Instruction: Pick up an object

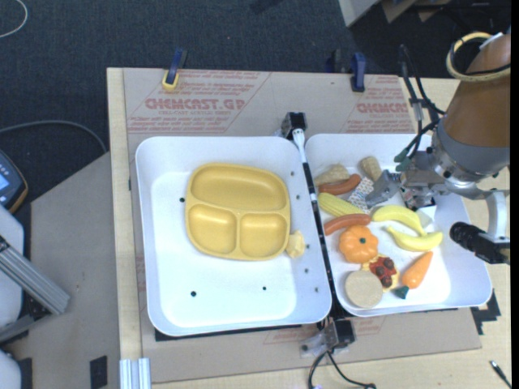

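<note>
gripper [403, 186] low over right bin [470, 294], beside 2 bananas [405, 221]

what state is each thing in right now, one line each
gripper: low over the right bin, fingers hard to read
yellow divided plate: upright in the left bin, compartments bare
pumpkin: upright, stem up, in the right bin
carrot: lying flat
bananas: lying side by side
right bin: crowded with toy food
</note>
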`<state>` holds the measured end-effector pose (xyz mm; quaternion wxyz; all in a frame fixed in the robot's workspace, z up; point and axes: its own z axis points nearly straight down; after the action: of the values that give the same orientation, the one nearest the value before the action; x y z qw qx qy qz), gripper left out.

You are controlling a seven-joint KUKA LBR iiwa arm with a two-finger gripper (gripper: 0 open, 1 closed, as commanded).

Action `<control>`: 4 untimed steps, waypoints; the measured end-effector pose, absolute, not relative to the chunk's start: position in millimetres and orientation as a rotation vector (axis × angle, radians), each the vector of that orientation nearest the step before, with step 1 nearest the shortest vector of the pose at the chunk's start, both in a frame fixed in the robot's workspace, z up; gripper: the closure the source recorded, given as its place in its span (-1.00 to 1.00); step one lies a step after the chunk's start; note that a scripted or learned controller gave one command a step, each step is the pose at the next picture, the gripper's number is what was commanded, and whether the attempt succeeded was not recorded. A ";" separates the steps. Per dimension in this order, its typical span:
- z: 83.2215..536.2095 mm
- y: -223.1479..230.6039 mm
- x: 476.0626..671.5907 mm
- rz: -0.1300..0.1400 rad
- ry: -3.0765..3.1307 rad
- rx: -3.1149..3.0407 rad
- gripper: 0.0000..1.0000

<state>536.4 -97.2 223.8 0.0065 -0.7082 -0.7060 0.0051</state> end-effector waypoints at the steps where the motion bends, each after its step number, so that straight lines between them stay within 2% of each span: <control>1: 231.4 -96.9 538.9 0.001 -2.220 -2.220 -1.00; 4: 83.1 -99.5 536.5 0.002 -2.218 -2.219 -1.00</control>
<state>536.5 -99.5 83.1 0.0020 -0.7073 -0.7069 0.0007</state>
